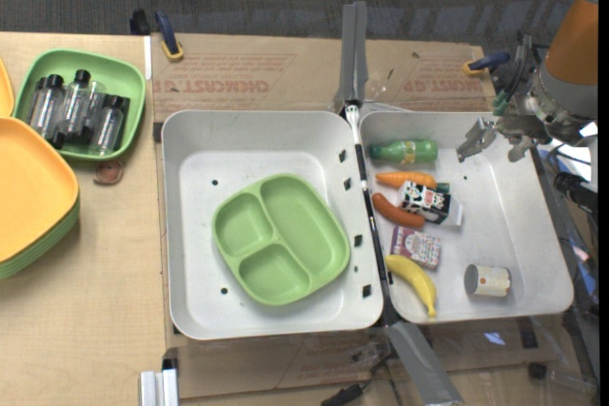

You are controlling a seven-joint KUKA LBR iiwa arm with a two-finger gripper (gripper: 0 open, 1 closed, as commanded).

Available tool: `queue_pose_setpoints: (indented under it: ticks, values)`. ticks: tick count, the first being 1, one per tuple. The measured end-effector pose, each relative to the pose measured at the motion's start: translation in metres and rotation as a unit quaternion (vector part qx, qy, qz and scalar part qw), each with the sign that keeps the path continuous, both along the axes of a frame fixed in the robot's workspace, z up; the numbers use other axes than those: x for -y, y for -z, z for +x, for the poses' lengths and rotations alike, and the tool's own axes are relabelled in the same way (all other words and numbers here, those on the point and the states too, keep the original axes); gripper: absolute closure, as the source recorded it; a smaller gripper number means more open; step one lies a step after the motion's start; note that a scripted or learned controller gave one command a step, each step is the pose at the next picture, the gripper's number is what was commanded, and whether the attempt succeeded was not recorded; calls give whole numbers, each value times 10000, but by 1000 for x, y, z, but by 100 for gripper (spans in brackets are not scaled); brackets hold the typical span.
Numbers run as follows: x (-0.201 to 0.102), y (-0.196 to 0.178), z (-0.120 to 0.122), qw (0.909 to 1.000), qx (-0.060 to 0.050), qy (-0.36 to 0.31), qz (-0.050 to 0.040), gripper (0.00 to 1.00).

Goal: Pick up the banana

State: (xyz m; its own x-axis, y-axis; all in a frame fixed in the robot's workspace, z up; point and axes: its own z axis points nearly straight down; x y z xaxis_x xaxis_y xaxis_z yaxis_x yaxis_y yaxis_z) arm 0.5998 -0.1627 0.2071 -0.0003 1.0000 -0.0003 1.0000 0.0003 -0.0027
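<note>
The yellow banana [415,280] lies in the right bin [533,233], near its front left corner, just below a pink packet. My gripper [497,140] hangs over the bin's back right part, far from the banana, with its fingers spread open and nothing between them. The grey arm with its orange band comes in from the right edge.
The right bin also holds a green bottle [404,150], a carrot [406,179], a sausage [397,210], a black-and-white carton [424,199], a pink packet [416,247] and a small white cup [487,280]. A green divided plate [280,239] lies in the left bin.
</note>
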Motion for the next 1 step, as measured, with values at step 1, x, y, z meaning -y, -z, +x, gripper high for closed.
queue_pose_setpoints:
  ticks: [1]
  values:
    - [1, -8, 0, 10000, -6, -7, -3, 100]
